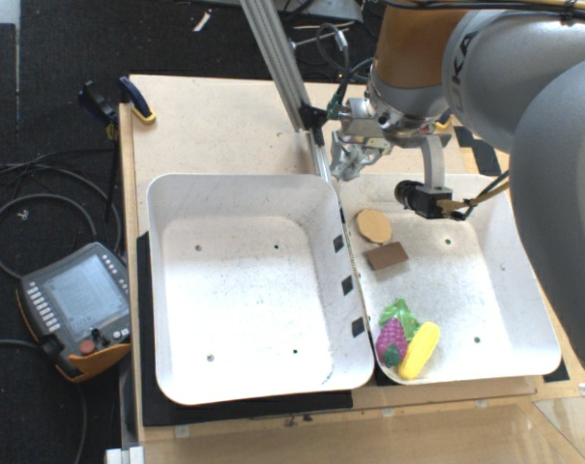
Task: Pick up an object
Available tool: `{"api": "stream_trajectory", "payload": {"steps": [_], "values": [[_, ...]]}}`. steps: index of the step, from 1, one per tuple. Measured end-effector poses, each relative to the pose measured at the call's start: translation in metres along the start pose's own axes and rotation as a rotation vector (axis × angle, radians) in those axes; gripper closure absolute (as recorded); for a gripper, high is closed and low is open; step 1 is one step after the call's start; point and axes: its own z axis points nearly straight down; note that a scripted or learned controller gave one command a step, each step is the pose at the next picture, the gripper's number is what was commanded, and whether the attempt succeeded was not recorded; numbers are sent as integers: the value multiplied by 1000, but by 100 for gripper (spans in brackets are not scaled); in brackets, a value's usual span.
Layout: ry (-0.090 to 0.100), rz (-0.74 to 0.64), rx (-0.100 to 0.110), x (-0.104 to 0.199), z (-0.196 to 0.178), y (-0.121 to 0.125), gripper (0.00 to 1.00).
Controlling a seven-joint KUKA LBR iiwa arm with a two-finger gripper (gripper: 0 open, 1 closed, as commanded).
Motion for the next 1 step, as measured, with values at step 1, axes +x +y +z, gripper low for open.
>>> {"api": "stream_trajectory", "payload": {"steps": [1], "values": [[0, 0, 0, 63, 1, -2, 100]]}}
